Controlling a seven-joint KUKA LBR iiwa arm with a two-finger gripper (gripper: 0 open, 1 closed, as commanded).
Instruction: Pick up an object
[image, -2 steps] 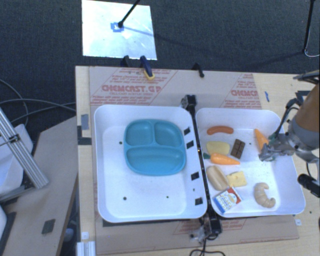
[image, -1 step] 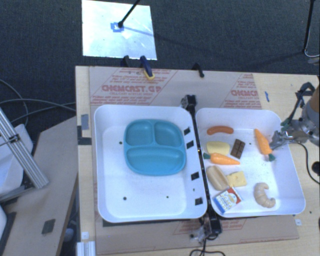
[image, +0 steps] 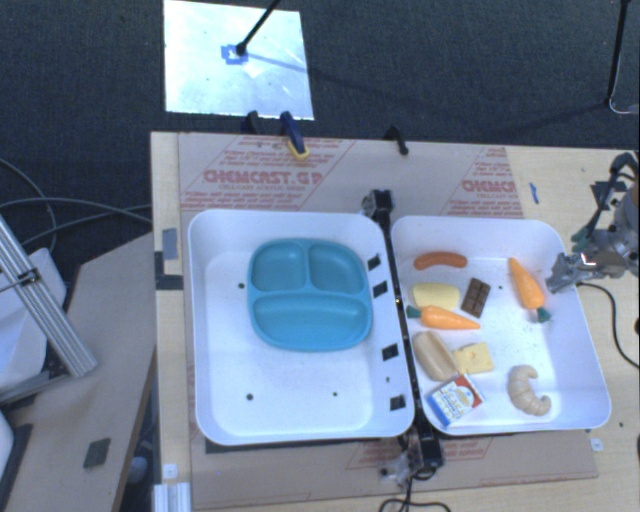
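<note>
At the right bin's (image: 500, 232) far right edge, the gripper (image: 572, 268) is seen hovering, fingers apart, nothing between them. Just beside it, 1 carrot (image: 526, 284) is laid near the wall, long axis running near-to-far, green top pointed toward the camera.

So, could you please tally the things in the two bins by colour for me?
Orange: 3 (sausage, carrot, carrot)
Yellow: 2 (pieces)
Tan: 2 (bread, croissant)
Brown: 1 (chocolate)
White: 1 (carton)
Blue: 1 (plate)
Total: 10
</note>
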